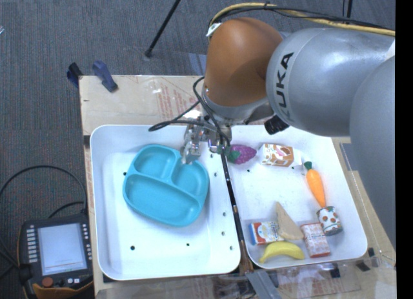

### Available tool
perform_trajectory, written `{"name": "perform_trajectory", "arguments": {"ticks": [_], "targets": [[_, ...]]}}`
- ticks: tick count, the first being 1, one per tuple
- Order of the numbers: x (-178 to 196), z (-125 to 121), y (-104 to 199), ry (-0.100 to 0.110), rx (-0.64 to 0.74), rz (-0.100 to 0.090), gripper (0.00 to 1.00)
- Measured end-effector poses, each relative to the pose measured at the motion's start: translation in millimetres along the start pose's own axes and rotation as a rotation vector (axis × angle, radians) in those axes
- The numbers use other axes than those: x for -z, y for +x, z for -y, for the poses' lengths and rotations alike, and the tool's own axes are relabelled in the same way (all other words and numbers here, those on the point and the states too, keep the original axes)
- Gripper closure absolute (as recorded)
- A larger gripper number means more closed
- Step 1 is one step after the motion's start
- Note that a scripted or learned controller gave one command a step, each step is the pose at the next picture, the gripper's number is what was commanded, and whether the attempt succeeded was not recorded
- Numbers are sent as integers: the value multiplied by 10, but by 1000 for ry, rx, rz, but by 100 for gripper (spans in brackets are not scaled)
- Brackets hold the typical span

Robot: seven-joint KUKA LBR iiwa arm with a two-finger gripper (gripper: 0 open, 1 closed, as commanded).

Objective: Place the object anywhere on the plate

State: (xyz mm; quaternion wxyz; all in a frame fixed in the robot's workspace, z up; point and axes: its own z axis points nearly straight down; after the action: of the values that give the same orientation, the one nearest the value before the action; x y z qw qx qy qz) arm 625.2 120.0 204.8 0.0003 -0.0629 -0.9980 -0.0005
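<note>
The grey arm (335,78) with its orange band (240,62) reaches in from the right and hangs over the seam between the two white bins. Its gripper (193,152) points down over the upper right edge of the blue divided plate (164,188), which lies in the left bin (110,239). Whether the gripper is spread or closed cannot be told from this angle (the metal parts blur together), and no object can be made out in it.

The toy food all lies in the right bin (352,226). A purple bunch of grapes (243,154) sits at its upper left corner, just beside the gripper and near the plate's edge. To its right lies a small carton (277,155), then an orange carrot (315,186) and a small can (329,220). Along the lower part are a tan wedge (287,222), a red and white box (263,232), a reddish packet (315,239) and a yellow banana (282,250).

A teach pendant (59,249) rests on the floor, left of the tabletop (139,97).
</note>
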Motion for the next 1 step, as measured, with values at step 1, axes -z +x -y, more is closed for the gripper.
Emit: {"name": "perform_trajectory", "arguments": {"ticks": [1], "targets": [[106,1,-13,-2,-3,2,100]]}}
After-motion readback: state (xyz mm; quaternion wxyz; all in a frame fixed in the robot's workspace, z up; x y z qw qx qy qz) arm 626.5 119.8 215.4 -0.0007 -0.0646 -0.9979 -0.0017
